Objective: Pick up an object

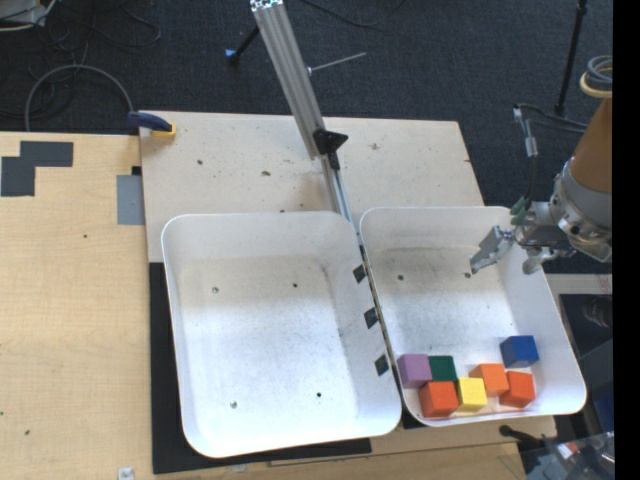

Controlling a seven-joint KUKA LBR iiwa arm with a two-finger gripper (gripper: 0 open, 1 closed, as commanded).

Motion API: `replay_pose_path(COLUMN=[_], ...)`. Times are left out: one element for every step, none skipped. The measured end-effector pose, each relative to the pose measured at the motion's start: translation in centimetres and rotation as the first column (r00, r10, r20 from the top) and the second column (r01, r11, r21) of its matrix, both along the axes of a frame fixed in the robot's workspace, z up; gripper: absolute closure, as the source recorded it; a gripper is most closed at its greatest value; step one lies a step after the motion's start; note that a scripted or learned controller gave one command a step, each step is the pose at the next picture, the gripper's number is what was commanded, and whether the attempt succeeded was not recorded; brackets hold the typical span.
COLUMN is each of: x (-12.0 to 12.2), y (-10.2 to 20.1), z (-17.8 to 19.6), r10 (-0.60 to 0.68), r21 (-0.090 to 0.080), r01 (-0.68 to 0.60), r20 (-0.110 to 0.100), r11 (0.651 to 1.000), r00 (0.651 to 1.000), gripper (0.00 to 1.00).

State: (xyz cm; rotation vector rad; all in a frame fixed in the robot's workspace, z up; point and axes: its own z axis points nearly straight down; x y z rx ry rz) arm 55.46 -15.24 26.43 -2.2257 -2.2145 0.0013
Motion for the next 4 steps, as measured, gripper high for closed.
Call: replay_pose_path(x=[5.0, 11.3, -1.0, -0.9], y=[0.5, 5.9, 3.4, 3.3], z=[-17.6, -17.3, -17.1, -16.1], r10=[0.009, 0.011, 0.002, -0.004], r21=[-0.001, 0.001, -0.001, 0.001], r01=[-0.009, -0.011, -0.002, 0.004], r20=[0.001, 0.005, 0.004, 0.001], r11=[1.000, 1.000, 1.000, 1.000], r00=[1.000, 1.000, 1.000, 1.000], gripper=[0.00, 0.00, 0.00, 1.00])
